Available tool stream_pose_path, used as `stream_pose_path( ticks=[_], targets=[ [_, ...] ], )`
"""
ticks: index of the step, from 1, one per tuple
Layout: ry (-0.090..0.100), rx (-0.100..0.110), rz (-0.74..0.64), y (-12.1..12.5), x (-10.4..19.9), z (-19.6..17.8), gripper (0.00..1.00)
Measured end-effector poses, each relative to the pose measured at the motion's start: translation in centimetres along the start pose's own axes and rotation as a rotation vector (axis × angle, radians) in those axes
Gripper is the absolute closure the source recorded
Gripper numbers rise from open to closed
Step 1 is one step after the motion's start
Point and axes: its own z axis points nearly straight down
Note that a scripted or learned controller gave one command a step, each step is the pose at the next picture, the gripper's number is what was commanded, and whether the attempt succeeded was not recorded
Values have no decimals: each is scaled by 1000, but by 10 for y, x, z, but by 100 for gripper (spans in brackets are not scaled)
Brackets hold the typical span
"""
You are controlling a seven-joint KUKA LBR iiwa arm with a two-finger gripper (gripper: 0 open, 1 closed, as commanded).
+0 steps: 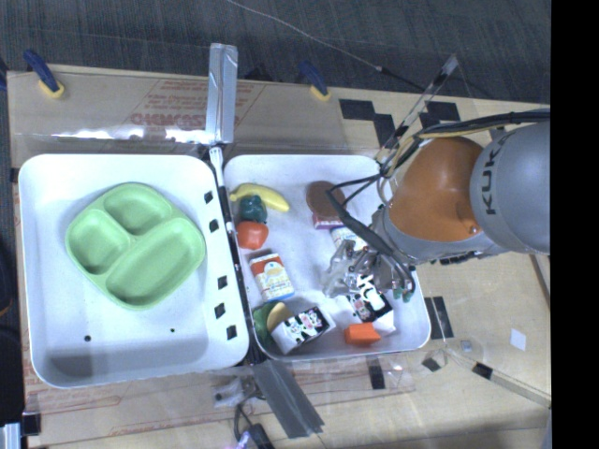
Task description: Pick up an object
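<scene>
Crowding pincer (354, 277): cow-print carton (372, 299), orange block (362, 334).

Both bins (56, 241) are plain white. The left one holds a pale green divided plate (136, 241). In the right bin, at eleven o'clock, lies a yellow banana (262, 195) beside a dark teal piece (252, 209) and a red-orange tomato (252, 235). Near the middle is a white carton (271, 276) with an orange label. At six o'clock sits a black-and-white cow-patterned box (305, 325); at five, an orange block (361, 334). The arm (510, 190) is grey with an orange band (440, 190).
</scene>
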Motion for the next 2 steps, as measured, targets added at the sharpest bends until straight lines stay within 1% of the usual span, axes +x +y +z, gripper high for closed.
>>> stream_pose_path(
  ticks=[1,2],
  targets=[
    [-1,0,315,-19,-24,7,100],
    [3,0,488,36,-50,-17,100]
  ],
)
